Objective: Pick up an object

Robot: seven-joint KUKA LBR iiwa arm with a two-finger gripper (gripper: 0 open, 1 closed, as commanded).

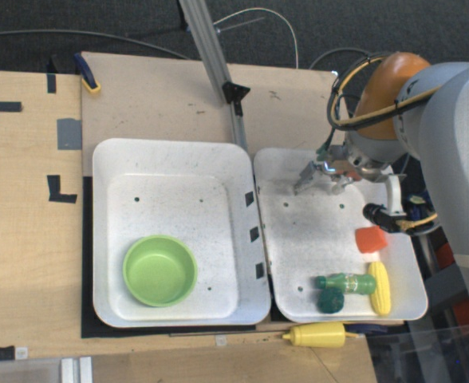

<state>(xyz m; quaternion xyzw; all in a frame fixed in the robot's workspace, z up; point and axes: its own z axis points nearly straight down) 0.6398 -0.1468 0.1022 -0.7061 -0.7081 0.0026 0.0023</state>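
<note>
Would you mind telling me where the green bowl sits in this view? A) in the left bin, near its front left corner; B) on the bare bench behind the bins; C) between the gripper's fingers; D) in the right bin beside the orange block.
A: the green bowl rests on the floor of the left bin, near its front left corner, far from the gripper over the right bin.

My table [27,214] is pale wood with dark tape marks on its left part. On it sit two shallow white bins side by side, the left bin [107,214] and right bin [298,174], touching. A yellow bottle [318,335] lies just beside the right bin's near edge.
</note>
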